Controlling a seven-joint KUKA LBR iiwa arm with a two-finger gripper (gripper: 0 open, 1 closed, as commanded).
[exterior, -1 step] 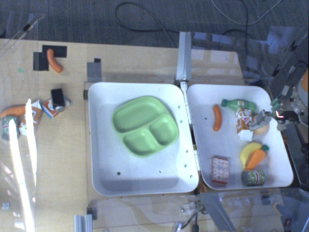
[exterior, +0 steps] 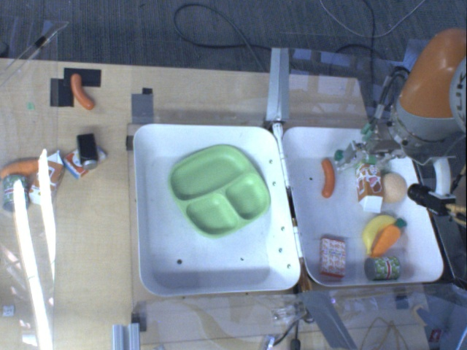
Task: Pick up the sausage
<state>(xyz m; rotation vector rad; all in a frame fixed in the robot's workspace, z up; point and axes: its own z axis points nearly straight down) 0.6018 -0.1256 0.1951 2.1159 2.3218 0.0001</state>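
Sausage (exterior: pixel 328 178) lies in right bin (exterior: pixel 430 268), left side, long axis running near-to-far. End effector (exterior: pixel 368 150) hovers just right of its far end, over the same bin; grip state cannot be told.

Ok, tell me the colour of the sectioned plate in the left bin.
Light green: the sectioned plate shows plainly in the camera view, against the white left bin.

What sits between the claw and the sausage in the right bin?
Nothing: in the camera view, bare white bin floor separates the sausage from the claw up and to its right.
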